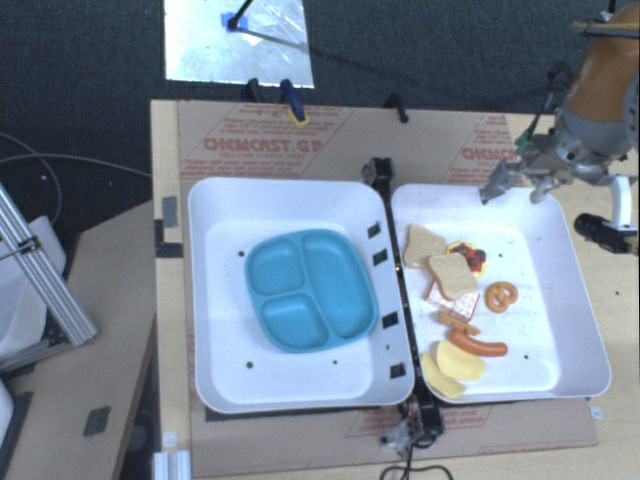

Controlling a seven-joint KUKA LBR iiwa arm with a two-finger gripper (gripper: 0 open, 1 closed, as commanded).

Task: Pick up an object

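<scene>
2 shallow white bins sit side by side on the bench (200,128), which is covered by a brown cardboard sheet with red lettering. We see the left white bin (225,213) holding a light blue plastic plate with 3 compartments (310,290), lying near the middle of that bin. The right white bin (570,298) holds a cluster of toy food pieces along its left half: 2 tan bread slices (440,258), one overlapping the other, a small dark red and yellow piece (470,256) just beside them, a brown pretzel (501,295) a little to the right, an orange-brown sausage (478,345) below, and a pale yellow rounded slice (452,365) near the bin's lower edge.

We find the grey arm with its orange band (605,78) at the upper right, with the gripper (517,189) hanging above the upper rim of the right bin, well apart from the food pieces. Its 2 dark fingers (493,189) are spread apart with nothing between them. A silver foil-like square (235,28) lies on the dark floor beyond the bench.
</scene>
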